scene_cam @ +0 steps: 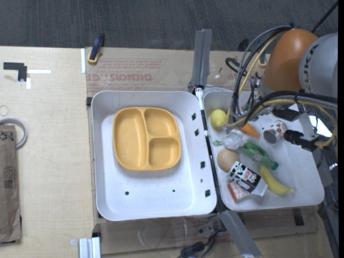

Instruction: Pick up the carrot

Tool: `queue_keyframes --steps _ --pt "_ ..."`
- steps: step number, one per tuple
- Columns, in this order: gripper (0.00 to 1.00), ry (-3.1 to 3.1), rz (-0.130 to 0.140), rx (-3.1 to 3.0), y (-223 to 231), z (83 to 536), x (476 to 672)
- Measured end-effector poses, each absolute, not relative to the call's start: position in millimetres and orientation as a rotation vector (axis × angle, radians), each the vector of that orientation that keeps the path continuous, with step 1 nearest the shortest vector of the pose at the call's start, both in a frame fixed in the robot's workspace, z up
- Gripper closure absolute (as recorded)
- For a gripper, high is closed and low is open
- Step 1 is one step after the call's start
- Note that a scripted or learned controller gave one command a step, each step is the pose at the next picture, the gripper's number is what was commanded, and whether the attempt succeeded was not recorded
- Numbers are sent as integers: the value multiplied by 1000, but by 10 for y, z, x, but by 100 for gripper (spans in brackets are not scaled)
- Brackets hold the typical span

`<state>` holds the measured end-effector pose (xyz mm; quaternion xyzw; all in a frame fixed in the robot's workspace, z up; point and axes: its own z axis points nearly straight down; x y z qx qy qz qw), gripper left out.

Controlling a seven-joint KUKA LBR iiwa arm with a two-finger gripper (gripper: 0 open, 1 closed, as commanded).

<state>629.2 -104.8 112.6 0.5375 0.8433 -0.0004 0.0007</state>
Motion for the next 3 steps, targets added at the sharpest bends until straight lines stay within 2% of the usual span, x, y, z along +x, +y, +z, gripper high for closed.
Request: queue_keyframes --steps 1,2,3 --pt "0 2767 0 1482 -1615 1008 6199" --pt "100 2760 0 1485 -1632 1109 6207" --pt "100 2735 -2 1535 -2221 2302 6597"
